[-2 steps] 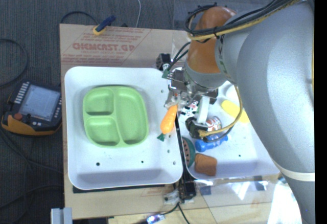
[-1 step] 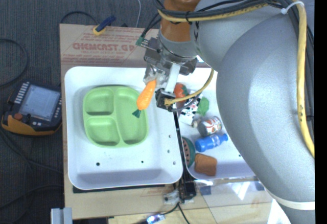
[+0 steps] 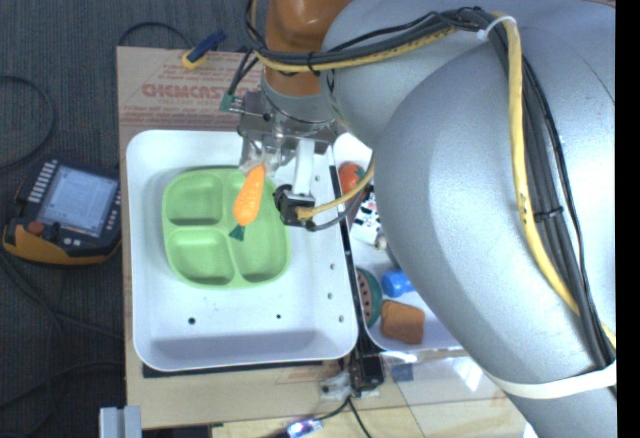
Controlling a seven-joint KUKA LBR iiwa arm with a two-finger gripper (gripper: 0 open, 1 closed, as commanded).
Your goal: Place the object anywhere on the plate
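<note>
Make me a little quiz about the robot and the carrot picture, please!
1. True or false: the carrot hangs over the green plate.
2. How many compartments does the plate have? A two, B three, C five.
3. Fill in: the plate sits in the ____ bin as the camera sees it.

Key: 1 true, it hangs just below the gripper. 2 B. 3 left.
</note>
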